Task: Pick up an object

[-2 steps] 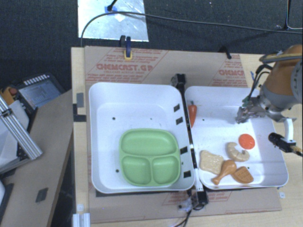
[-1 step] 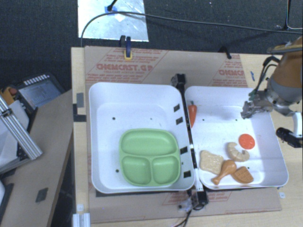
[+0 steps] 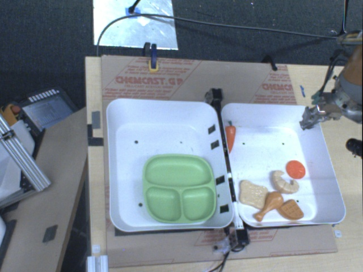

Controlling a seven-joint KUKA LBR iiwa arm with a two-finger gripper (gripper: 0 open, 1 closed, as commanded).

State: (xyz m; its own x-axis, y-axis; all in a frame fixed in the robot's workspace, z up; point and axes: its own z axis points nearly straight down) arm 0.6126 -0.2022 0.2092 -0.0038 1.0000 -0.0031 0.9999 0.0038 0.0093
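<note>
Currently the left bin [image 3: 122,118] is holding a green divided plate [image 3: 180,187], sitting toward its near right corner. The right bin [image 3: 266,120] is carrying the candidate objects: an orange carrot-like piece [image 3: 231,138] lying against the left wall, and a cluster near the front edge, namely an orange-red round piece [image 3: 295,169], a pale curved piece [image 3: 283,182] touching it, a beige slab [image 3: 253,194], a drumstick-shaped toy [image 3: 269,204] and a brown wedge [image 3: 291,209]. The arm [image 3: 353,89] is reaching in from the right, with the gripper [image 3: 311,118] hanging at the right bin's far right corner, well apart from the cluster; can't tell its spread from here, and nothing is showing in it. The middle and far part of the right bin floor is sitting open.
</note>
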